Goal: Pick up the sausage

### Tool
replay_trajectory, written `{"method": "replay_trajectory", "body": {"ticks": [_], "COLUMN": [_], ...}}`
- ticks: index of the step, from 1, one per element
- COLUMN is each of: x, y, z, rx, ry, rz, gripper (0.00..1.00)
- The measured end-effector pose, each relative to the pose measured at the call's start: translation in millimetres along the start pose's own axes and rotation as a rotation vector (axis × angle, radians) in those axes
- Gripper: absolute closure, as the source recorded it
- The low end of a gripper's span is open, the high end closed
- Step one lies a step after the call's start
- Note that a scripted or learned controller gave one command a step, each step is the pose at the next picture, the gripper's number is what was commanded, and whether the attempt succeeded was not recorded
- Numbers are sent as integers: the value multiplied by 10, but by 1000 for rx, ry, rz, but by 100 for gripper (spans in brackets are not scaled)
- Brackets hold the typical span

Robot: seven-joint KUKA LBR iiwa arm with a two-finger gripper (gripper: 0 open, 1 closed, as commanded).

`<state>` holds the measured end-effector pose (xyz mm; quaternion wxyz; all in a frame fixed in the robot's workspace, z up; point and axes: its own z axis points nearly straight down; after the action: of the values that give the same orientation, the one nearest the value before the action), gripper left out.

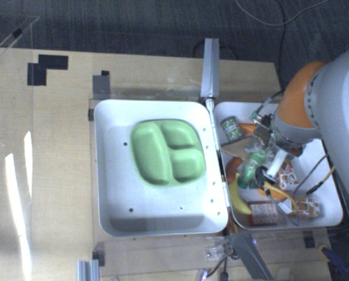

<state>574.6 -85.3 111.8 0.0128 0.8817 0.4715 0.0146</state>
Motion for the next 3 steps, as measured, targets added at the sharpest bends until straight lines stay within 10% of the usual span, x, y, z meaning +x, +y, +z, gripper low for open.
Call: {"method": "replay_trajectory", "body": {"ticks": [1,2,3], "x": [1,192,228], "y": [-1,543,559], "z": [0,266,138], "rx": [0,29,23], "ry": [0,-13,-8], "rz": [0,94,82], "gripper": [0,0,100]}}
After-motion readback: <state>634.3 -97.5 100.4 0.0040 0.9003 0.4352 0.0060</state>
